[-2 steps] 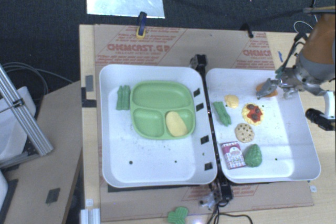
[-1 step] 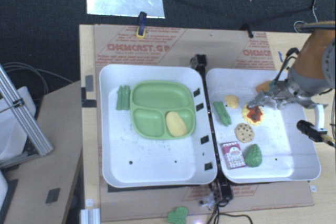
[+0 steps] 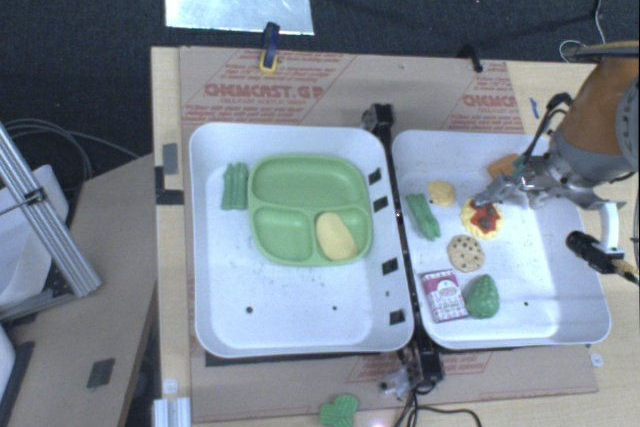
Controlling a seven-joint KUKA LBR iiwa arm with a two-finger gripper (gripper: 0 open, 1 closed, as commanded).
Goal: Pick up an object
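Note:
The right bin [image 3: 560, 315] holds several toy foods. Among them are a green pea pod [image 3: 422, 216], a small yellow piece [image 3: 441, 192], a cookie [image 3: 465, 253] and a red and yellow piece [image 3: 483, 219]. A red carton [image 3: 444, 296] and a green leafy piece [image 3: 483, 296] lie nearer the front. An orange piece [image 3: 503, 163] shows behind the arm. My gripper [image 3: 497, 195] reaches in from the right and hangs just above the upper edge of the red and yellow piece. I see nothing lifted off the bin floor.
The left bin [image 3: 215, 315] bears a green divided plate [image 3: 305, 208] with a yellow piece [image 3: 337, 235] in one compartment. Green beans [image 3: 234, 186] lie to its left. A black divider [image 3: 385, 175] runs between the bins. A green toy [image 3: 340, 410] lies on the bench in front.

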